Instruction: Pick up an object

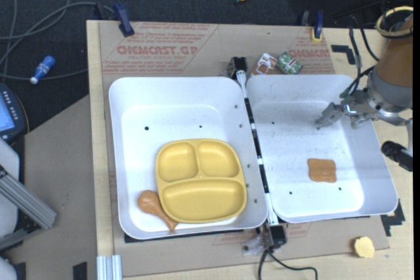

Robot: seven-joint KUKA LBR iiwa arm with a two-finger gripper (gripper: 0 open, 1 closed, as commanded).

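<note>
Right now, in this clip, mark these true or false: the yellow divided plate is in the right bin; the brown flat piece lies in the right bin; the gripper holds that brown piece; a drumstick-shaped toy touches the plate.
1. The yellow divided plastic plate is in the right white bin. False: it sits in the left white bin.
2. The brown flat square piece lies in the right bin. True.
3. The gripper holds the brown piece. False: it is apart from it.
4. The tan drumstick-shaped toy touches the plate's edge. True.
</note>
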